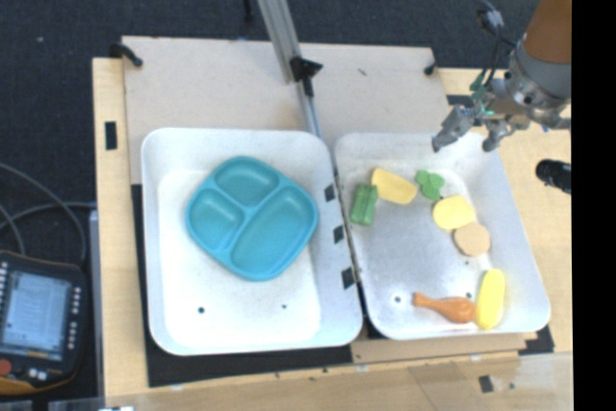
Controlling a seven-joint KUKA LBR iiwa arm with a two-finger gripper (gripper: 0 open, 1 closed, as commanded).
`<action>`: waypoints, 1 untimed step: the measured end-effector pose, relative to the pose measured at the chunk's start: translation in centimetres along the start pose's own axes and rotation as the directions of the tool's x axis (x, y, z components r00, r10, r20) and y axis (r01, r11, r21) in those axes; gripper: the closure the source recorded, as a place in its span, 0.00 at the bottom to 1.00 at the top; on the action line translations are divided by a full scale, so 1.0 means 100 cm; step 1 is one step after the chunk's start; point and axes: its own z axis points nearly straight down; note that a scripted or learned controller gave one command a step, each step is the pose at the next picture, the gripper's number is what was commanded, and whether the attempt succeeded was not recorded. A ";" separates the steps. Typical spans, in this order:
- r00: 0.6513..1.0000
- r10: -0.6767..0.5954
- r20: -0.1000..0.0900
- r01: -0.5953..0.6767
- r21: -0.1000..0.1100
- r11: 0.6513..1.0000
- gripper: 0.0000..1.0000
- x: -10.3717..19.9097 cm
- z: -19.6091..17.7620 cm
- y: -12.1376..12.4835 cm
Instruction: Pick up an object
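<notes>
Hand [469, 128] hovers spread wide and holding nothing, above the right bin's [421, 318] far edge. Advise descending squarely over the small green piece [429, 182] nearest that edge, closing only once low.

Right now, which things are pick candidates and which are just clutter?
Job: gripper, open, above the right bin's far edge; in that bin: green block, yellow piece, small green piece, yellow round, tan disc, orange drumstick, yellow oblong.
Lying about: blue divided plate, left bin, pendant.

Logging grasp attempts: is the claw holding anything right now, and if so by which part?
Nothing is held. The claw hangs open above the top edge of the shallow white right-hand bin, with no toy between its fingers.
</notes>
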 end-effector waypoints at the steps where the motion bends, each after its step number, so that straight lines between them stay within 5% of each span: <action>1: 1.000 0.000 0.001 0.000 0.000 1.000 0.00 0.000 0.000 0.000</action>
